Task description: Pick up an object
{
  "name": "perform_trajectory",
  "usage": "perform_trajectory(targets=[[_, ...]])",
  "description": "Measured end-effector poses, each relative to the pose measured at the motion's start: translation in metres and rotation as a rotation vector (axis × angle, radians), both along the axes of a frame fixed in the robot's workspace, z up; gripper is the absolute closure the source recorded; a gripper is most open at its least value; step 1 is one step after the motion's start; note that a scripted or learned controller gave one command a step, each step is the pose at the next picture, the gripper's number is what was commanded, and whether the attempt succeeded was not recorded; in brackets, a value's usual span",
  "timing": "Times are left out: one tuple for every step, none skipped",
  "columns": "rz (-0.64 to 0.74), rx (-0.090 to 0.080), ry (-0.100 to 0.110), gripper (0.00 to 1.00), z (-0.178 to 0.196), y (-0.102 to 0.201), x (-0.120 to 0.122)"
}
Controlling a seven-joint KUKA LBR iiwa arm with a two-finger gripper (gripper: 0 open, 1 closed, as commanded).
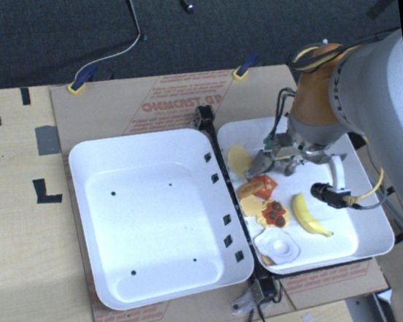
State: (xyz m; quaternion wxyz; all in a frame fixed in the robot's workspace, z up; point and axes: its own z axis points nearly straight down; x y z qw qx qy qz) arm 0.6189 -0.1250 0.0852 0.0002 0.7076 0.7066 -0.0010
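**Reaching into the right bin, claw sitting low among the play food**

Hanging over the right bin (370,241), the claw (269,156) is pointing leftward toward the divider between the two bins. Whether it is released or clenched, I cannot tell; its tips are reading as a dark grey wedge, and nothing is clearly showing between them.

Just left of the claw, a pale yellow rounded piece (239,159) is lying against the bin's left wall. Just below the claw, a red and orange piece (258,187) is sitting, with a tan rounded piece (250,205) touching its lower edge. Below that, a small item with dark red spots (274,215) is lying, and nearer the front wall a white fried-egg-like piece (280,247) is resting. A yellow banana (309,216) is lying slantwise to the right of these, apart from the claw. A black fitting (329,196) with a yellow cable is hanging from the arm just above the banana.

The grey arm with its orange band (313,101) is coming in from the right. The left bin (150,215) is standing beside it on the cardboard-covered tabletop (179,104).
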Motion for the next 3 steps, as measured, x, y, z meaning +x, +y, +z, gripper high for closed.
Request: perform_trajectory(targets=[[0.004,0.002,-0.003,0.0,-0.001,0.01,0.051],[0.001,0.0,-0.001,0.0,0.0,-0.01,0.018],[0.004,0.001,-0.002,0.0,-0.001,-0.014,0.05]])
